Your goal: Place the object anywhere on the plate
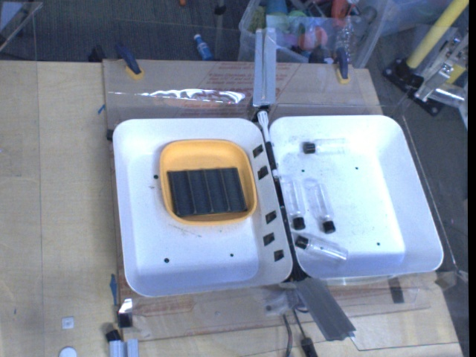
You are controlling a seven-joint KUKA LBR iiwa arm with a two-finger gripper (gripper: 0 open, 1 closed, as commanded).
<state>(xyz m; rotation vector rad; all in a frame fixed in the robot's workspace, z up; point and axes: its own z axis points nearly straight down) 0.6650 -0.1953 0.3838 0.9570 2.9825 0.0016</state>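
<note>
- At the nearest edge of the wooden bench (52, 199), a few pens (119, 342) lie at the left, and a flat grey strip (326, 312) lies below the seam of the 2 bins.
- The left bin (141, 259) holds a yellow plate (201, 149) near its middle.
- The object, a dark ribbed block (207, 192), lies flat on that plate, inside its rim, with its ribs running near to far.
- The right bin (401, 199) holds 4 clear vials with black caps. 1 vial (321, 248) lies at the near left corner, 2 vials (318, 199) lie side by side just beyond it, and 1 vial (326, 147) lies farther back.
- Beyond the bins, a blue clamp (131, 67) sits at the far left corner of the board.
- Farther still stands a clear tub of coloured items (320, 13).
- The gripper (445, 69) sits at the far right, well apart from the plate; whether it is apart or together cannot be told.
</note>
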